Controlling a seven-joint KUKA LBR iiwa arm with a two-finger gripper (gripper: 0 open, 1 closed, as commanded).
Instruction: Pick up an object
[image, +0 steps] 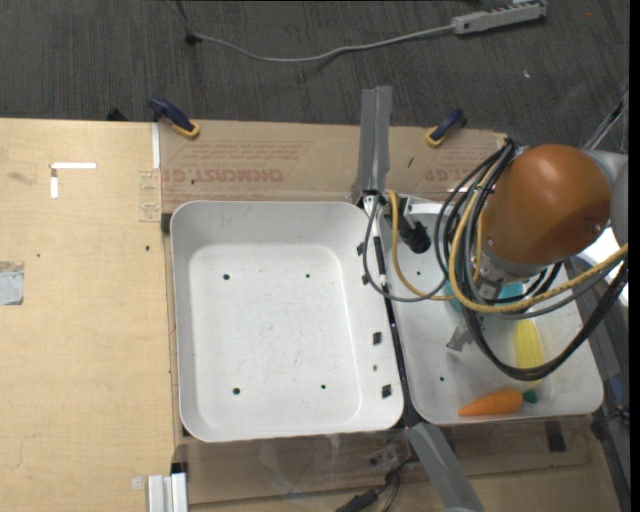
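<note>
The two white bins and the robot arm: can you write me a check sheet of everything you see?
Surface: cardboard-covered bench bearing a left bin and a right bin.
Job's things: orange carrot and yellow corn in the right bin; something teal is partly hidden under the arm.
Clutter: nothing seen.
Gripper: hidden beneath the orange band; state unclear.
Cables: black and yellow loops around the arm.
Surroundings: two clamps on the bench's far edge, dark floor, power strip.

illumination is even and diffuse from overhead, moderately bright. the shallow white plastic bin on the left shows mild glare without clipping. shadows are soft and short. focus is slightly soft throughout; the dark floor appears underexposed.
</note>
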